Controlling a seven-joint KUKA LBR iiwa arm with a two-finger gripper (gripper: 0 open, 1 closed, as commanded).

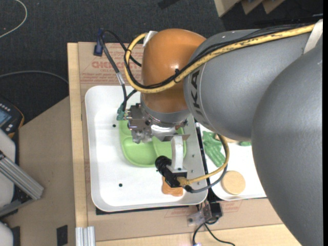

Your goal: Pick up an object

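A light green, bowl-like object (pixel 137 152) lies in the middle of the left white bin (pixel 102 137). My gripper (pixel 146 132) is directly over it, low in the bin, and its tip is hidden under the orange and grey wrist. A small orange object (pixel 172 189) sits near the left bin's front right corner, partly behind a black cable fitting. In the right bin (pixel 251 188) I see a green ribbed piece (pixel 214 146) and a round tan disc (pixel 233 182).
The big grey arm covers most of the right bin and the frame's right side. Yellow and black cables loop around the wrist. The bins rest on a cardboard-coloured board (pixel 77 111) with dark floor around it.
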